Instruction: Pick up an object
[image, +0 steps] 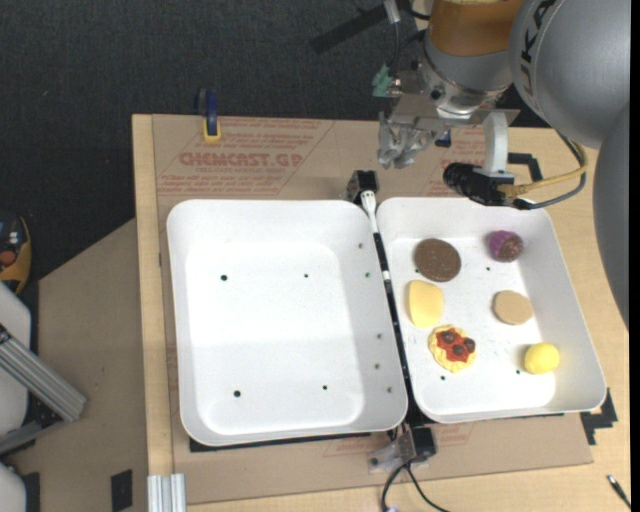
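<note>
- Two shallow white bins sit side by side on a brown bench (250, 150); the left bin (200, 300) and the right bin (575, 340) meet along a dark seam that runs from the far edge toward the near edge.
- Six small objects lie in the right bin, all well apart from one another and none touching a wall.
- A brown disc (437, 259) lies toward the far side, near the seam; a purple lump (504, 245) lies beside it, closer to the far right corner.
- A pale yellow piece (424, 302) sits just inside the seam wall, with a tan disc (513, 308) across from it on the right.
- A yellow round topped with red and dark spots (453, 348) lies nearest the front, and a yellow ball (541, 358) rests toward the near right corner, close to the rim.
- Open floor shows between the objects and along the front of the right bin.
- The gripper (403, 150) hangs beyond the far edge of the bins, over the bench near the top of the seam; whether its fingers are spread or closed cannot be told, and nothing shows between them.
- The grey arm (575, 60) fills the upper right corner.
</note>
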